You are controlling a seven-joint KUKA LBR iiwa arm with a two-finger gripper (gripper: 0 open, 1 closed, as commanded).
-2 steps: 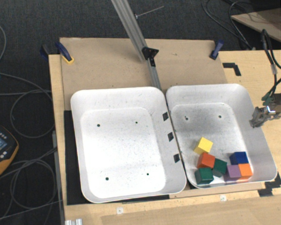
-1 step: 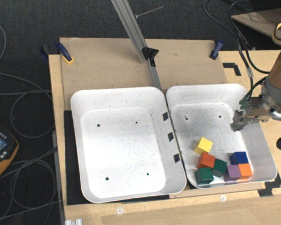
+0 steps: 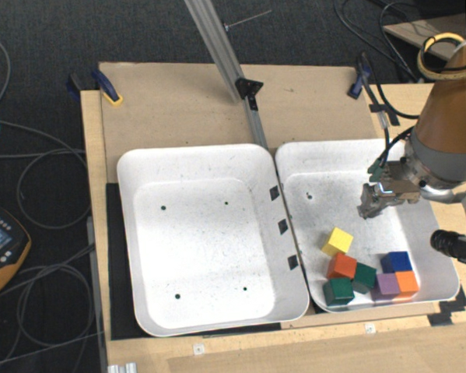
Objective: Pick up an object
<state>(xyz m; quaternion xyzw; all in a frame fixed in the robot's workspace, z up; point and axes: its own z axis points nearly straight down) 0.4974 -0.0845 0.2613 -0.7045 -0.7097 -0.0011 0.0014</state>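
Observation:
Several small coloured blocks lie in the near part of the right bin (image 3: 325,150): a yellow block (image 3: 339,241), a red-orange block (image 3: 343,266), two green blocks (image 3: 365,276) (image 3: 339,292), a purple block (image 3: 388,284), a blue block (image 3: 395,262) and an orange block (image 3: 407,282). My gripper (image 3: 368,206) hangs over the middle of the right bin, up and to the right of the yellow block and apart from it. I see nothing held in it.
The left bin (image 3: 125,173) lies beside the right one, with a ridge and black clips (image 3: 282,226) between them. A slanted metal bar (image 3: 224,46) rises from the back of the bench. Blue clamps (image 3: 107,85) (image 3: 360,80) hold the board's far corners.

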